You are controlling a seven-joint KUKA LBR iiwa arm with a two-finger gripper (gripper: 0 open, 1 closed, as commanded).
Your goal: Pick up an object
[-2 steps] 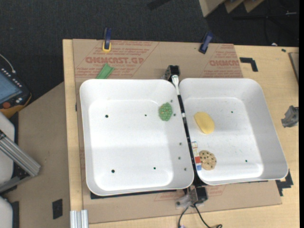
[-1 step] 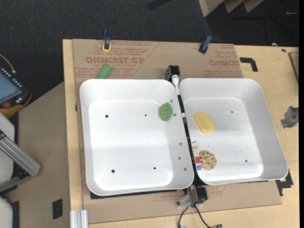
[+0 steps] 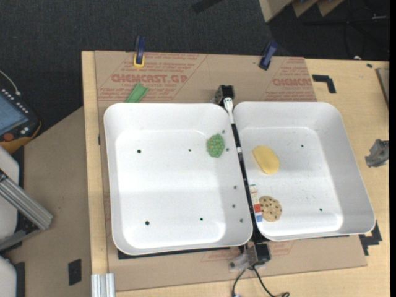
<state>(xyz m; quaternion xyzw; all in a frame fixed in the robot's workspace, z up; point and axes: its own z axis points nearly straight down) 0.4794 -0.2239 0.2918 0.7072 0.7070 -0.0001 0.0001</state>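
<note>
Nearest, a cookie [image 3: 270,208] lies in the right bin [image 3: 346,166] below a yellow piece [image 3: 266,159]; the gripper's state cannot be told.

Most of the left bin [image 3: 124,184] lies open floor for me; a green ball [image 3: 215,145] sits near its right wall. In the right bin [image 3: 346,166], a yellow block [image 3: 266,159] and a cookie [image 3: 270,208] crowd the left side, leaving its right half free.

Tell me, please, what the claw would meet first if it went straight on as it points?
Likely the right bin's rim, if the claw is low; if higher, the yellow oval piece. Depth unclear.
</note>
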